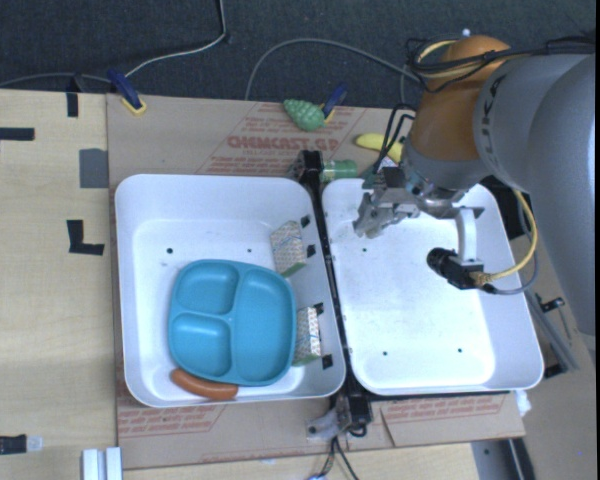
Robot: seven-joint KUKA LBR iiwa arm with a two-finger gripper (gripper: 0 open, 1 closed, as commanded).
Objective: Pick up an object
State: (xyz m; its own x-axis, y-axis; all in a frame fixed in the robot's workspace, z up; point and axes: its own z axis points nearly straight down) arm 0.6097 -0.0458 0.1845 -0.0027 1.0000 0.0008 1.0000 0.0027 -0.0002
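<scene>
Across the left half of the frame sits the left bin [140,268], a shallow white plastic tray with rounded corners. It carries a blue plate [230,320], smooth and divided into three compartments. An orange sausage [204,385], small and rounded, lies against the plate's lower edge. Two speckled sponge-like blocks rest along the plate's right side, one upper block [289,245] near the divider and one lower block [308,334] just beside the plate's right rim.

Right of the centre divider lies the right bin [430,358], also white, with a scuffed, dull floor. The gripper [375,216] hangs low over this bin's upper left corner, close to the divider; whether it is open or closed cannot be told, as the metal parts blur together. Nothing shows gripped in it.

Every pickable thing lies in the left bin, apart from the gripper. The likely risk is a closing on bare bin floor, since no object sits beneath the tool. Reaching across could also knock the tool against the raised divider. The plate looks too wide and slick to pinch, and the sausage may roll.
</scene>
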